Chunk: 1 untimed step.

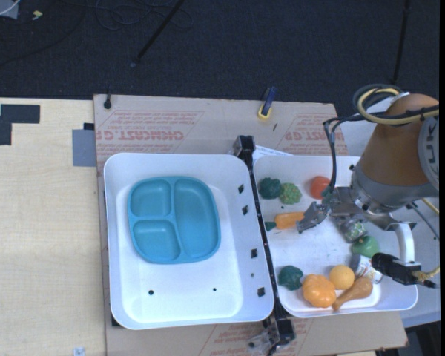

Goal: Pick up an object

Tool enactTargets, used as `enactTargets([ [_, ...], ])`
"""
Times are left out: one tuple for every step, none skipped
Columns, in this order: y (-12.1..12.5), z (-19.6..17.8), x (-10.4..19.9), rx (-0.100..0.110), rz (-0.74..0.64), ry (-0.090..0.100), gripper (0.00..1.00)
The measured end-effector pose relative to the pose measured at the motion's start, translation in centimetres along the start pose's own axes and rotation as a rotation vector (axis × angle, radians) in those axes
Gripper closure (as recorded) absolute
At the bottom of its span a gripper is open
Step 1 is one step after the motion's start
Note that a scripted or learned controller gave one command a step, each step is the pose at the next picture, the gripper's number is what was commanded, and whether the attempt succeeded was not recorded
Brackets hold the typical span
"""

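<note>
Rounded orange wrist band (397,143) above glossy toy vegetables (319,289).

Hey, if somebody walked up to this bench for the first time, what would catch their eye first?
Probably the bright blue divided plate, lying alone in the left bin. Next, the colourful toy food scattered in the right bin: green pieces near the top, a small carrot mid-bin, and orange and yellow pieces at the near edge. The grey arm leans in from the right, its end effector low beside the carrot.
</note>
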State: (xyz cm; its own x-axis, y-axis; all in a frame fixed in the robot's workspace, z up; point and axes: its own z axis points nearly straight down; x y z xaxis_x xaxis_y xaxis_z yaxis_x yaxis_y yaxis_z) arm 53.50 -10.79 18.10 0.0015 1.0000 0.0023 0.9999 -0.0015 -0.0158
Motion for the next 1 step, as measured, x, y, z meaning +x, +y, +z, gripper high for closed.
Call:
enactTargets([
  [0.31, -0.71, -0.04, -0.014, -0.002, -0.002, 0.00],
])
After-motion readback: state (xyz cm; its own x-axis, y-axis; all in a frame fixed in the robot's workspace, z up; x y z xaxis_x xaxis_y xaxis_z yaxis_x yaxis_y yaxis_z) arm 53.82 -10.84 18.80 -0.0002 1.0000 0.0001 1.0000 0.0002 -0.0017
